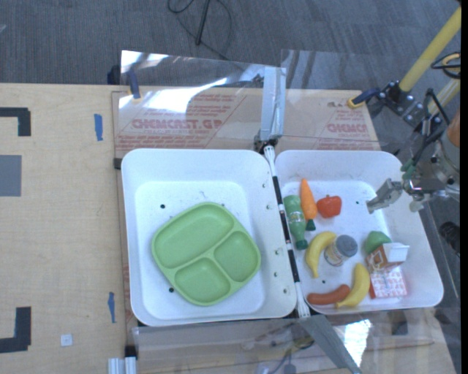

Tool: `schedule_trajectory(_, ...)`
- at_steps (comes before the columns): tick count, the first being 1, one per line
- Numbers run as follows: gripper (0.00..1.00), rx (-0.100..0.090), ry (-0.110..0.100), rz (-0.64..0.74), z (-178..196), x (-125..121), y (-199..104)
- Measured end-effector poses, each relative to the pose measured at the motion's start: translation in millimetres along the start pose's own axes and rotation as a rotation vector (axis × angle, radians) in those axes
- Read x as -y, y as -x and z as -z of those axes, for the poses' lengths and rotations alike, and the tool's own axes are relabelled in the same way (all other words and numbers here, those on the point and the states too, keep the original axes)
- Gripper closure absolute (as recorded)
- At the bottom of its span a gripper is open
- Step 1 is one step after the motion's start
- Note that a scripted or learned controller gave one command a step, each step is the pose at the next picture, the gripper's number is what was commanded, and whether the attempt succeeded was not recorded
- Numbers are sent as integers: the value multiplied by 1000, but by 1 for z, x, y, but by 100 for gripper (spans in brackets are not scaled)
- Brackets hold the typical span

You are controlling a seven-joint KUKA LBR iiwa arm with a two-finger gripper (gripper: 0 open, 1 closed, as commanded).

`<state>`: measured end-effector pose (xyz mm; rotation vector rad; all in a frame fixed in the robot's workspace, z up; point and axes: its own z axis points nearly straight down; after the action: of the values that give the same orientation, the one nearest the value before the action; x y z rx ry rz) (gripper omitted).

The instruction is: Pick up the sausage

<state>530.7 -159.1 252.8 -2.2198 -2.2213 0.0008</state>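
Two white bins sit side by side on a pale wooden tabletop, grey carpet beyond. Left bin: green divided plate. Right bin: sausage at the near edge, touching a banana. Hand over the right bin's far right side; grip state cannot be made out.

I work in a robotics lab: my plywood tabletop carries two white bins behind clear plastic shields, with tape markers, grey carpet and loose cables.
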Motion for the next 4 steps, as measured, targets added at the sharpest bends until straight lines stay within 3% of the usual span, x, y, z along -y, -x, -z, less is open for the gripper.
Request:
schedule_trajectory(1, 0, 0, 1, 120, -141, -46, -6)
schedule_trajectory(2, 0, 3, 7, -347, -165, -93, -22)
schedule_trajectory(3, 0, 2, -22, -748, -166, -133, -3)
schedule_trajectory(4, 0, 5, -2, -758, -165, -129, -43)
